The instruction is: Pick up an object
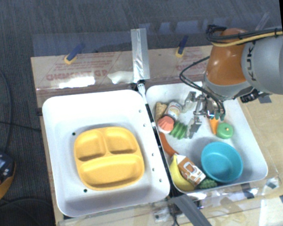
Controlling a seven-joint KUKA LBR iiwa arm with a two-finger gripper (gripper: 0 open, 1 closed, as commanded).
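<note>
Dark carpet surrounded the bench (50,75); the left bin (55,115) held just a yellow divided tray (108,157), the right bin (249,137) the clutter. Gripper (199,117) hung low over that bin's far end, fingers apparently spread and pinching nothing, seemingly lined up on the green piece (182,130) beside the carrot (213,125), well apart from the teal bowl (222,162)

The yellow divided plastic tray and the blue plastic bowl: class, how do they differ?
The yellow divided plastic tray is squarish with three shallow compartments; the blue plastic bowl is round with one deep hollow. The tray is larger. The tray lies in the left white bin, the bowl in the right white bin. Both sit upright.
</note>
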